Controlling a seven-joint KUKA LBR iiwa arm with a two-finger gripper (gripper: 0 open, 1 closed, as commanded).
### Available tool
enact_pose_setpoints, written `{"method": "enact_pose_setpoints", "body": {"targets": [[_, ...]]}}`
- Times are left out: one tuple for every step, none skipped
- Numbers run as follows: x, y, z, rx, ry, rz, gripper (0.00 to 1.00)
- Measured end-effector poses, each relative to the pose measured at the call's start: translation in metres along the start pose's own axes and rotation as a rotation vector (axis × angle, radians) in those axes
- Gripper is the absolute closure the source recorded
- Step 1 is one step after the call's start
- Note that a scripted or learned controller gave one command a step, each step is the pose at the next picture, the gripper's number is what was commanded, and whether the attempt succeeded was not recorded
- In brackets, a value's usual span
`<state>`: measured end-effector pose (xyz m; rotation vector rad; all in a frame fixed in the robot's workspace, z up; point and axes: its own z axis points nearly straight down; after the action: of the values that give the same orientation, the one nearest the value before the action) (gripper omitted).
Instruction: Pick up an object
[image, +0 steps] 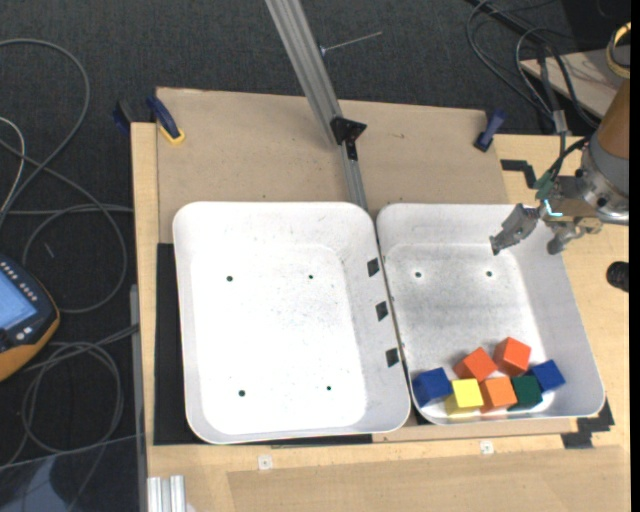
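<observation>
1. Hanging over the far right corner of the right bin (560, 300), the gripper (534, 232) has its two fingers spread apart, with nothing between them.
2. Blocks cluster in that bin's near right corner, well apart from the gripper — a blue block (431, 384) at the left, a yellow block (466, 395) just beside it, and an orange block (477, 362) behind the yellow one.
3. Further right sit a second orange block (498, 393), a red-orange block (515, 353), a green block (526, 388) and a second blue block (547, 375), packed close together.
4. To the left lies the left bin (200, 300) — its floor shows four dark dots.
</observation>
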<state>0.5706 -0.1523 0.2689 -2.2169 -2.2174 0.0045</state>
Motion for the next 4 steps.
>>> {"method": "enact_pose_setpoints", "body": {"targets": [[0.000, 0.001, -0.003, -0.005, -0.001, 0.000, 0.00], [-0.003, 0.009, 0.056, 0.001, 0.000, 0.000, 0.00], [0.001, 0.007, 0.119, 0.002, 0.001, 0.000, 0.00], [0.002, 0.006, 0.172, 0.001, 0.001, 0.000, 0.00]]}}
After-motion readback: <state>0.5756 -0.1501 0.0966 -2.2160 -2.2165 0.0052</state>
